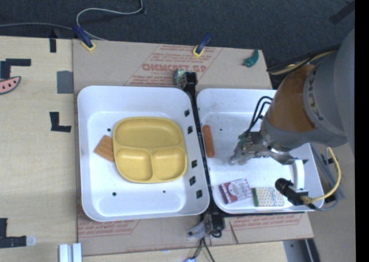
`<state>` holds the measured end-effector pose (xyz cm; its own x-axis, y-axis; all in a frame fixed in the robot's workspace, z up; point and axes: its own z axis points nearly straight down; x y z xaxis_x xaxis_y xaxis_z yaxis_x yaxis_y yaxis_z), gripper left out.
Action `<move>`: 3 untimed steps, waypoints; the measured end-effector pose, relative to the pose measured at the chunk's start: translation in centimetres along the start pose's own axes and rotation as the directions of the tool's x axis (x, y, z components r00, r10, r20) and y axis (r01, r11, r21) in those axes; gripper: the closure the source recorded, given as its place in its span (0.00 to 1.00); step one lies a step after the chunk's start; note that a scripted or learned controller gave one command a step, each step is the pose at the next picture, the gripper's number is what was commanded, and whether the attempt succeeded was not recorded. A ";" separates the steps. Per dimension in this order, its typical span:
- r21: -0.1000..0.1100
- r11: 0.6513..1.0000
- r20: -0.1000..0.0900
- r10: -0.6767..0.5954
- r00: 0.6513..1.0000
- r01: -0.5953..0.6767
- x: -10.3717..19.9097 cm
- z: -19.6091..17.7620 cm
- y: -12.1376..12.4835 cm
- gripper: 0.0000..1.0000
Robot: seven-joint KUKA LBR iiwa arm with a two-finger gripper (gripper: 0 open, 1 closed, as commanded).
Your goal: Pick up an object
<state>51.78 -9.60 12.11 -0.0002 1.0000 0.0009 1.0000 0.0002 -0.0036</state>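
Over the right bin [228, 108] my gripper [241, 152] hovers, jaws' state unclear; descending here risks missing the orange sausage [208, 141] entirely.

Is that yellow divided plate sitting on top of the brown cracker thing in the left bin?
Touching, it seems. The camera view shows the yellow plate overlapping the brown cracker, whose right part disappears under the plate's left rim with no gap between them.

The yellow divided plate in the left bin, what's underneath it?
A flat brown piece pokes out from under the yellow plate at its left edge, resting on the left bin floor. How far it extends beneath, or whether anything else lies there, is covered.
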 end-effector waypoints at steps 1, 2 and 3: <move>0.001 1.000 -0.001 -0.001 1.000 0.001 0.1 -0.9 0.0 1.00; 0.002 1.000 -0.002 -0.002 1.000 0.002 0.1 -1.8 0.0 1.00; 0.002 1.000 -0.002 -0.002 1.000 0.002 0.1 -1.8 0.0 0.00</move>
<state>51.80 -9.49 13.93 -0.0017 1.0000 0.0025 1.0000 0.0017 -0.0057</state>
